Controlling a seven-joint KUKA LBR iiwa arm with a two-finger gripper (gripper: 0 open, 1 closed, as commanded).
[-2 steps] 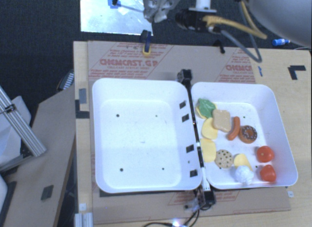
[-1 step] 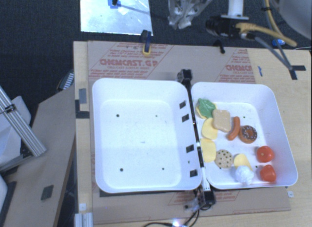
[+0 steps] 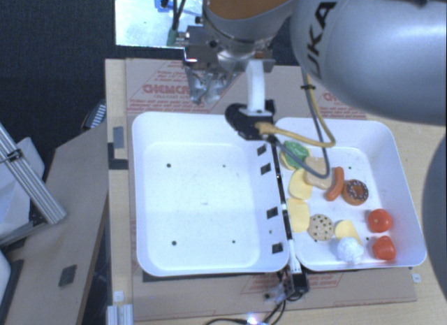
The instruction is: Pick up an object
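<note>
Can't tell whether gripper [image 3: 206, 91] is open or closed, tips are blurring into each other from this angle. Nothing is showing in its grasp. It's pointing down and hovering over the cardboard sheet [image 3: 157, 89], just beyond the far rim of the left bin [image 3: 202, 205]. Arm [image 3: 363, 44] is reaching in from top right, passing over the far corner of the right bin [image 3: 401, 170].

All pickable items are sitting in the right bin, well apart from the gripper:
- green piece [image 3: 295, 152] is lying at the far left of the bin, next to the divider.
- pale piece [image 3: 316, 165] is lying just beside it.
- orange sausage [image 3: 335, 184] is the only clearly elongated item. Its long axis is running far-to-near, with the far end tilting slightly right. It's touching the pale piece at its left.
- chocolate donut [image 3: 355, 191] is lying flat, just right of the sausage.
- two yellow slices [image 3: 302, 185] and [image 3: 298, 213] are lying along the divider side, one nearer the camera than the other.
- cookie [image 3: 320, 227] is lying flat, near the front.
- yellow wedge [image 3: 347, 230] is sitting between the cookie and the tomatoes.
- white ball [image 3: 349, 249] is sitting against the near wall.
- two red tomatoes [image 3: 379, 220] and [image 3: 383, 247] are sitting near the front right corner, close together.
</note>
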